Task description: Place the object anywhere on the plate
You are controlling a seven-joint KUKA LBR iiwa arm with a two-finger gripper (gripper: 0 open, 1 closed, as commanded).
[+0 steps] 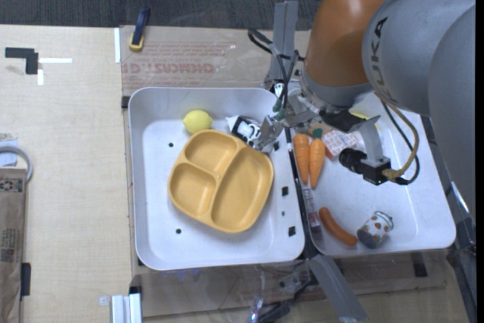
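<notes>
- One small black and white object [243, 128] lies in the left bin, touching the top right edge of the plate. It looks lumpy and shiny, and I cannot tell what it is.
- One hand [274, 122] sits just beside that object, on its right, low over the top right corner of the left bin. I cannot tell if the hand is open or closed, or if it has hold of anything.
- One plate [219, 181] lies in the middle of the left bin. It is yellow-orange, smooth, with round corners and three sections.
- One yellow lemon [197, 120], round and a bit bumpy, sits just beside the plate's top edge.
- Two white bins stand side by side on the counter [60, 163]: the left bin [151, 231] and the right bin [423, 223]. Both are shallow and smooth.
- Two orange carrots [308, 155], long and pointed, lie side by side in the right bin.
- One orange-red sausage shape [337, 228] lies near the front of the right bin.
- One small grey and white rounded thing [375, 229] sits just beside it.
- One flat red and white packet [340, 140] lies near the carrots.
- One big grey arm [431, 34] with an orange band reaches over the right bin.
</notes>
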